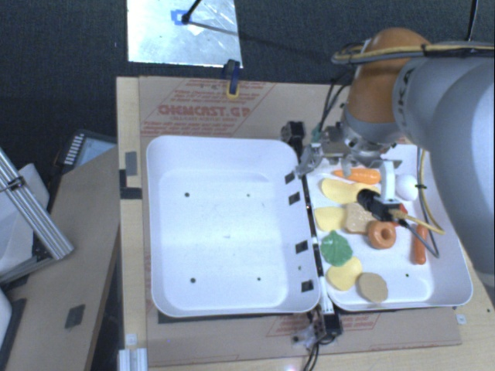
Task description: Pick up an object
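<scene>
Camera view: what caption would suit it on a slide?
Robot arm hangs over the right bin of toy foods, beside the left bin.

Arm [441, 107] hangs over toy food [380, 234] in right bin [445, 280].

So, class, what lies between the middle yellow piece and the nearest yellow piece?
A green toy leaf, seen in the camera view's right bin.

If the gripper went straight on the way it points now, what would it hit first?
Probably the orange carrot-like piece just under the gripper in the right bin; the yellow piece beside it is close too. Depth is unclear from this slanted view.
</scene>
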You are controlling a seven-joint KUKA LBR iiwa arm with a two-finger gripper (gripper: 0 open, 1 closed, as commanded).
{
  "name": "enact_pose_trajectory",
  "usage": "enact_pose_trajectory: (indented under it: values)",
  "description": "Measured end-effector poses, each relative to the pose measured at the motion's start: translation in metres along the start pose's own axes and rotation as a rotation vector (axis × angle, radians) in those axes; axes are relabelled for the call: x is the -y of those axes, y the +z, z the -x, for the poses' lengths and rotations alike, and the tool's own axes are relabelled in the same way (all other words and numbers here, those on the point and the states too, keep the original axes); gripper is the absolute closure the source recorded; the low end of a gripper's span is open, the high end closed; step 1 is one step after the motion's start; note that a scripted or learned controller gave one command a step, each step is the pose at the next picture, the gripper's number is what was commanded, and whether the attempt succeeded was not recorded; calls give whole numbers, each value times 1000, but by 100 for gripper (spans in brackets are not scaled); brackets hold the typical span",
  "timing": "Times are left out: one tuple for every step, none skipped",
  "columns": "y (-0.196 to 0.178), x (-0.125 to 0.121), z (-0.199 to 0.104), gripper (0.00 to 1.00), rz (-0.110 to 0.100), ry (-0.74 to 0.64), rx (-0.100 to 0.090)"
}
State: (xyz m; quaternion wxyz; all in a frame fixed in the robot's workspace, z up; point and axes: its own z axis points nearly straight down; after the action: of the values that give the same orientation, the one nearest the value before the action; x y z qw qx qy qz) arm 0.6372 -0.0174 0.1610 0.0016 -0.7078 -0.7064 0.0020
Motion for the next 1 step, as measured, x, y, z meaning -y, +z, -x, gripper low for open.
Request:
enact_pose_trajectory:
  values:
    - [-24,72,-81,0,3,-13,-5]
